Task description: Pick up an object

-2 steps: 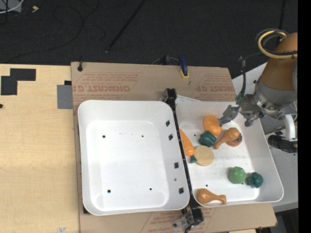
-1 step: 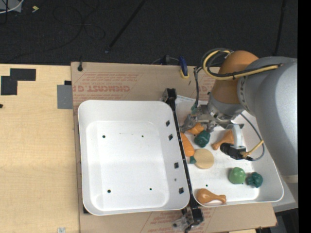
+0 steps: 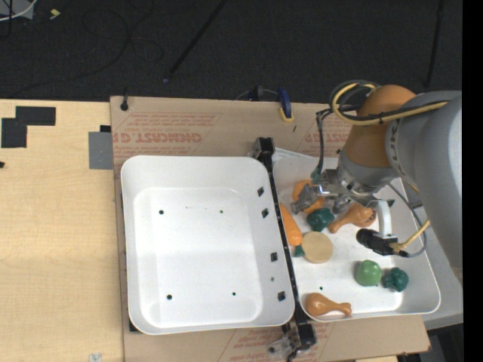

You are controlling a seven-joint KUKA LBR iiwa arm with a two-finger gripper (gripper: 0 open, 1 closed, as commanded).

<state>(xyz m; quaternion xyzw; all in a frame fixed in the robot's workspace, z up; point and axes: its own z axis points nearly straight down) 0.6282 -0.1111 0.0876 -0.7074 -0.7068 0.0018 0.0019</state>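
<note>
Where the right bin [image 3: 423,296] met the worktop's [image 3: 60,225] near edge, an orange gourd-shaped toy [image 3: 326,305] lay lengthwise along the wall; beyond it sat a light green ball [image 3: 368,272], a dark green lump [image 3: 395,280] and a tan disc [image 3: 317,248]. Farther in, the tool [image 3: 323,194] hung low over a cluster: a teal piece [image 3: 319,219] just on its near side, an orange piece [image 3: 352,216] beside it. Whether its fingers were parted could not be told. The left bin [image 3: 143,202] lay well apart.

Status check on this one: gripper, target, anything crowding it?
Gripper low in right bin, over orange piece and teal piece. Grasp unconfirmed. Carrot and tan disc crowd close.
</note>
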